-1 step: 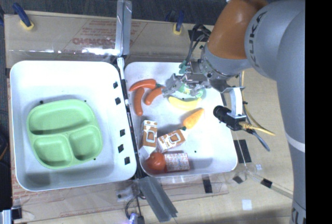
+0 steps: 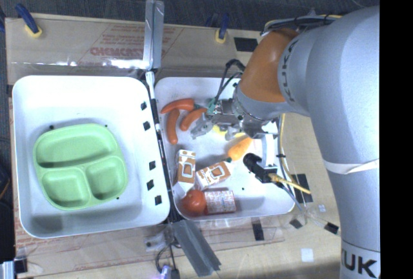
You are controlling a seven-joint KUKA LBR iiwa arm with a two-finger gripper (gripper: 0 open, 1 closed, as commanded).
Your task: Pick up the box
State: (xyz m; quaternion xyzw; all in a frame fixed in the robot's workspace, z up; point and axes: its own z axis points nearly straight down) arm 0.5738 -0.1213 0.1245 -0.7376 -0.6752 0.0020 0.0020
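Approach step: the hand (image 2: 216, 119), its grip state undeterminable, is poised above the small orange-and-white carton box (image 2: 186, 166); descent toward it is judged necessary.

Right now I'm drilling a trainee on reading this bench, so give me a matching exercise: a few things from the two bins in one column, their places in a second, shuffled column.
Things:
1. green plastic three-compartment tray
2. red round tomato
3. orange-red curved sausages
4. small white and brown carton box

Places:
A. near corner of the right bin, beside a reddish packet
B. far left part of the right bin
C. left bin
D. right bin's left side, between the sausages and the tomato

Pairs: 1-C, 2-A, 3-B, 4-D
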